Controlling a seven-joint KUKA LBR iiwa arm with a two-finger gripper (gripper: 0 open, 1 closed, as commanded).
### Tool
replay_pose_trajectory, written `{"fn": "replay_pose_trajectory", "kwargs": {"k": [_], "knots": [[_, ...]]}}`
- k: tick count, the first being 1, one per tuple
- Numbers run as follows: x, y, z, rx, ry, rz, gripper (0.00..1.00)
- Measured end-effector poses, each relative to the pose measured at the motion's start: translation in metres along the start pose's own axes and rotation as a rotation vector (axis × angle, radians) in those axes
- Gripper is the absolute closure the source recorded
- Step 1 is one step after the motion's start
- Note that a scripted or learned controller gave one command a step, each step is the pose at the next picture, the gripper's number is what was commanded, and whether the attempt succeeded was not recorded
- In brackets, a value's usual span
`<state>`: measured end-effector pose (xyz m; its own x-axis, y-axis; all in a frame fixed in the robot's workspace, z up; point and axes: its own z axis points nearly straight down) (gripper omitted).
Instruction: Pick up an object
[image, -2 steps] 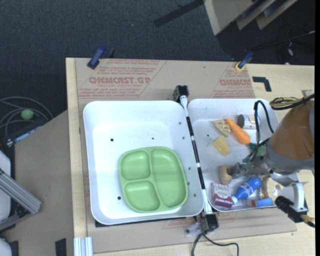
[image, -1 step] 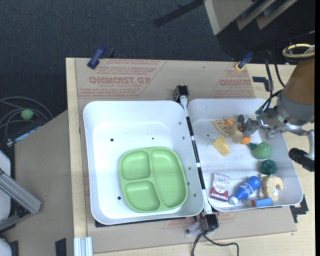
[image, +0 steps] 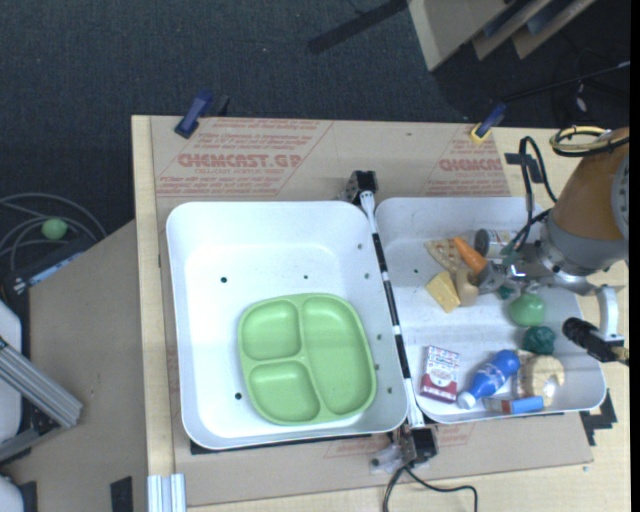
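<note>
The gripper (image: 507, 277) hangs low in the right bin (image: 400, 225), among a cluster of small objects; whether it is open or closed cannot be told; a green ball (image: 527, 309) lies just beside it, toward the bin's near edge.

Two white bins are seen side by side on a bench. In the left bin (image: 200, 300), a green divided plate (image: 305, 357) lies toward the lower middle. The right bin (image: 400, 240) holds a clutter: an orange piece (image: 467, 253), a yellow wedge (image: 444, 291), a green ball (image: 527, 308), a red-and-white carton (image: 438, 372) and a blue bottle (image: 490, 379). The gripper (image: 507, 272) is lowered among the upper items, at the frame's right.
</note>
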<state>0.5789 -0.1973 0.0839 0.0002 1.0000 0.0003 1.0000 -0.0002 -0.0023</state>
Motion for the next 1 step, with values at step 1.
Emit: {"fn": "replay_pose_trajectory", "kwargs": {"k": [1], "knots": [[0.0,0.001,-0.0108,-0.003,-0.002,-0.001,1.0]]}}
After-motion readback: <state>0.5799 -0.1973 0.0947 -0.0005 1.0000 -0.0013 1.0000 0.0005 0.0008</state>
